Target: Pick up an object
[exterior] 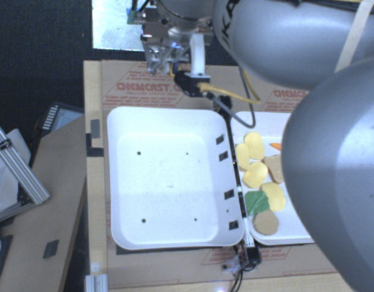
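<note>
The right bin (267, 121) holds several small items beside its left wall. Among them are pale yellow pieces (254, 145), a green piece (256, 202), a tan round piece (266, 224), a beige piece (273, 166) and an orange bit (275, 146). My gripper (164, 62) hangs beyond the far edge of the left bin (168, 181), over the brown board, well away from the items. Nothing shows in it. The big grey arm hides most of the right bin.
A yellow cable (226, 93) runs from the wrist toward the gap between the bins. Black clips (228, 175) line the divider. A metal frame (19, 169) stands at the left, off the bench, and a black device (51, 117) lies near it.
</note>
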Controlling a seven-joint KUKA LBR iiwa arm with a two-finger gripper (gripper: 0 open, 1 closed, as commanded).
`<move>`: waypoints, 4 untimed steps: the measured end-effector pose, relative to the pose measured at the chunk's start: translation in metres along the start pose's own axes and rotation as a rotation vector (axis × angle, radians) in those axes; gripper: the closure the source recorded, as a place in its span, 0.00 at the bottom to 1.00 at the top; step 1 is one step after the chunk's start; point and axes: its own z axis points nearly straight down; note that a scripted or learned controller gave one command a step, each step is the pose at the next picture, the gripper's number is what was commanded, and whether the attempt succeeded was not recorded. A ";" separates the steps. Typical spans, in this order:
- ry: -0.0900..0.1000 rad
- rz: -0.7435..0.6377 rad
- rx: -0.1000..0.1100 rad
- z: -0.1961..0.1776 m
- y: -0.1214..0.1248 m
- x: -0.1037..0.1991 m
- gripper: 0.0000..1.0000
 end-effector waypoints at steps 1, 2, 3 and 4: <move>-0.005 0.016 -0.008 -0.096 0.002 -0.032 1.00; -0.005 0.010 -0.005 -0.163 0.002 -0.008 1.00; -0.002 0.004 0.004 -0.162 -0.173 -0.004 1.00; -0.008 0.021 0.002 -0.160 -0.181 -0.086 1.00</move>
